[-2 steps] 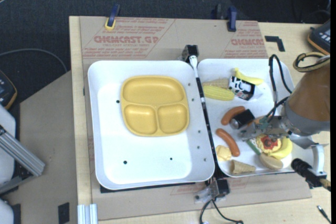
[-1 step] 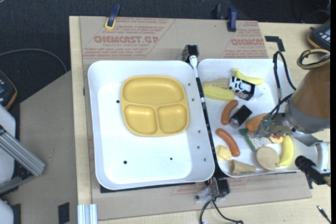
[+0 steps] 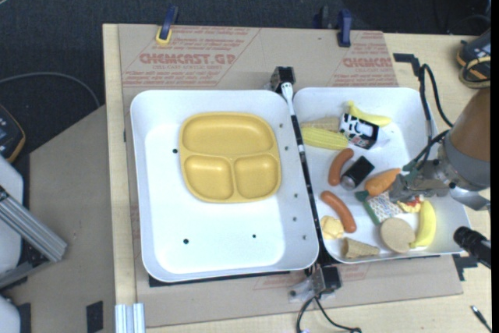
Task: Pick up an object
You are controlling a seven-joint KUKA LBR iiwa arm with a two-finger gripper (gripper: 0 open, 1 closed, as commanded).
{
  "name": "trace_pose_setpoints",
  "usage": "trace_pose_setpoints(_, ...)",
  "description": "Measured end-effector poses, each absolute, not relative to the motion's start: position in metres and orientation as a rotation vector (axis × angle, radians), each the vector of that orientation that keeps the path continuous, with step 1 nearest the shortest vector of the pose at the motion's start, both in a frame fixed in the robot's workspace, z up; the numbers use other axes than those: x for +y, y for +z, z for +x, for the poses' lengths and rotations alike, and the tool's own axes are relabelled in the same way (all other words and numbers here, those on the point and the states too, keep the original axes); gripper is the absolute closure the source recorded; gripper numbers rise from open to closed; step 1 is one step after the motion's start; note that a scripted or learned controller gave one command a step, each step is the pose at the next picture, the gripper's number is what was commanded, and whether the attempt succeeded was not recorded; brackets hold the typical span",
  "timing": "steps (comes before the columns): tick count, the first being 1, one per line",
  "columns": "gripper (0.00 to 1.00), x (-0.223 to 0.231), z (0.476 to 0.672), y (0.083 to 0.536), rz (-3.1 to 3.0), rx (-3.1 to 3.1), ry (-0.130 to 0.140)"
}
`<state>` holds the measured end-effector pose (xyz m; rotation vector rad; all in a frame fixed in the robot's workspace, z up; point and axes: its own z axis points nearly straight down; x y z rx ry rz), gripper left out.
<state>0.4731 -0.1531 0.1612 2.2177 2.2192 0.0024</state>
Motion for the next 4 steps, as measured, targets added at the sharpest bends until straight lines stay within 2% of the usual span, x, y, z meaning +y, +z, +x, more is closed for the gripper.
trace_pose_setpoints(1, 1.0, -0.156, 0.473, 0.224, 2.215, 2.218, 0.004)
trace_pose_setpoints(2, 1.0, -0.156, 0.473, 0.225, 2.218, 2.22, 0.001)
trace_pose_setpoints(4, 1.0, -0.062, 0.523, 0.212, 2.214, 2.227, 0.004)
